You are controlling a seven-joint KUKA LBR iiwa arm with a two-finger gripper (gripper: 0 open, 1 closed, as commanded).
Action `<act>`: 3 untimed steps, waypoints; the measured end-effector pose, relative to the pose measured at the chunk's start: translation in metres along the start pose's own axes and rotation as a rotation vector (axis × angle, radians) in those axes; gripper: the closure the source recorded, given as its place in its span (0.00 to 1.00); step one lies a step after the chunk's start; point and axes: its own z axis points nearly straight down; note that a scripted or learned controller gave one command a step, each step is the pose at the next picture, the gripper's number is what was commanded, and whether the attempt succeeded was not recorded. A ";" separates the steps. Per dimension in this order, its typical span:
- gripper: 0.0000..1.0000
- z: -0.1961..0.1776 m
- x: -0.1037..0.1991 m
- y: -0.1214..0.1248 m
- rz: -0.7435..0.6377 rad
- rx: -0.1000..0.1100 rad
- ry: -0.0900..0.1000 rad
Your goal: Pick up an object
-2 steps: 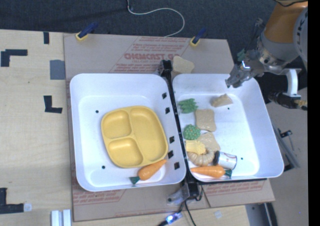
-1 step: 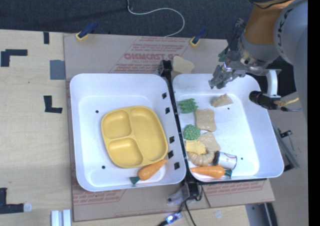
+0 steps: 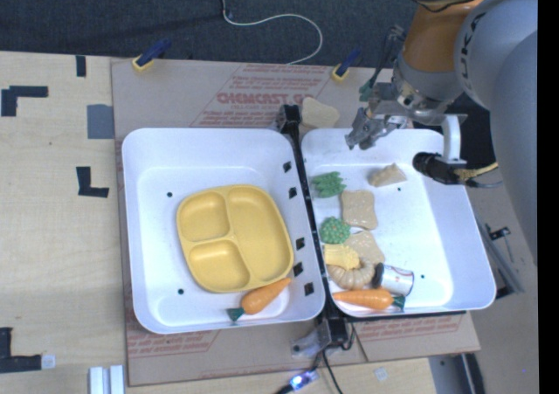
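My gripper (image 3: pixel 365 134) hangs above the back left of the right bin (image 3: pixel 454 235), its dark fingers pointing down with nothing visible between them. Below it the right bin holds a green leafy piece (image 3: pixel 328 183), a tan cracker (image 3: pixel 358 207), a beige chunk (image 3: pixel 387 176), a green broccoli piece (image 3: pixel 334 230), a yellow corn piece (image 3: pixel 341 256), a carrot (image 3: pixel 362 299) and a small metal cup (image 3: pixel 397 279). In the left bin (image 3: pixel 148 209) lie a yellow divided plate (image 3: pixel 234 237) and a second carrot (image 3: pixel 264 295).
A beige piece (image 3: pixel 319 113) lies on the cardboard behind the bins. A black divider clip (image 3: pixel 289 116) sits at the back where the bins meet. A white cable (image 3: pixel 262 21) runs across the dark cloth behind.
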 end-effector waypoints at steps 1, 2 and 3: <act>1.00 -0.020 0.004 -0.001 0.002 -0.002 0.000; 1.00 -0.017 0.005 0.002 0.004 0.000 -0.001; 1.00 -0.020 0.000 0.000 0.004 0.000 -0.002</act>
